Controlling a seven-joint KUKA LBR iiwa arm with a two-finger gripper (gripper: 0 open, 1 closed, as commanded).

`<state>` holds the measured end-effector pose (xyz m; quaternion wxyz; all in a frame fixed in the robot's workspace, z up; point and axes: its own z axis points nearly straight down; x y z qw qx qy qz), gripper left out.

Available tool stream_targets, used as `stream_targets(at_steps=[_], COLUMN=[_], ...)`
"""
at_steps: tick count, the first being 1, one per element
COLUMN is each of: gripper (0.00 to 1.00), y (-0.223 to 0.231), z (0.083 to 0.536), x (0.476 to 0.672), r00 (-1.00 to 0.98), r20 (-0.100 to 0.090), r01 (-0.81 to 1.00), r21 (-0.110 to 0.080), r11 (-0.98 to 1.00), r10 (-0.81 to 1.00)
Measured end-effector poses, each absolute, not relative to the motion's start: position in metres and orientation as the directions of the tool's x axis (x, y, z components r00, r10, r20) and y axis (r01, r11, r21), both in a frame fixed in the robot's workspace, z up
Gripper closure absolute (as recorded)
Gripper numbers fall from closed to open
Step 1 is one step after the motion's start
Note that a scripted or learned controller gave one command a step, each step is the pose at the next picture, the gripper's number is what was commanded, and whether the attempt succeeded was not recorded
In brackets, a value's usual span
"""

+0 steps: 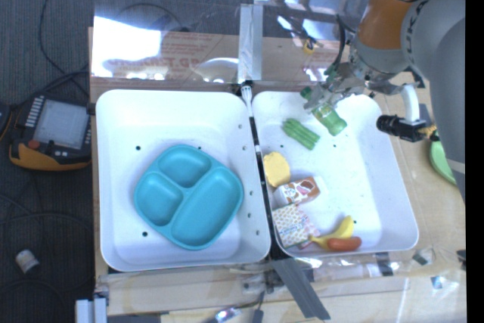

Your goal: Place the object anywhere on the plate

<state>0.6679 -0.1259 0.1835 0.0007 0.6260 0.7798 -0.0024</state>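
Camera view has the gripper (330, 104) above the right bin's far side, clenched on a small green bottle (330, 119) hanging at its fingertips. To finish well, carry it high over the divider (257, 155) to the blue plate (189, 195) in the left bin (113, 163), then lower before letting go

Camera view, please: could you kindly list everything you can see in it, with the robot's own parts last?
Plate: one, blue, left bin.
Bins: two, white, side by side.
Green block: one, right bin, upper part.
Yellow piece: one, right bin, by the divider.
Small carton: one, white and red, below it.
Patterned packet: one, right bin, bottom.
Banana: one, yellow, bottom.
Red sausage: one, beside it.
Pendant: one, orange, floor left.
Gripper: one, over right bin, green object at its tip.
Arm: one, grey and orange.
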Motion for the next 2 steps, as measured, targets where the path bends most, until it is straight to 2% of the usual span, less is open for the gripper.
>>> stream_targets(at_steps=[1,2], gripper=[1.00,1.00], y=[-0.029,0.022], z=[0.183,0.185], x=[0.668,0.608], r00=[-0.121,-0.381], r20=[0.000,0.000], r01=[0.993,0.925], r21=[-0.003,0.000], r11=[0.121,0.381], r10=[0.993,0.925])
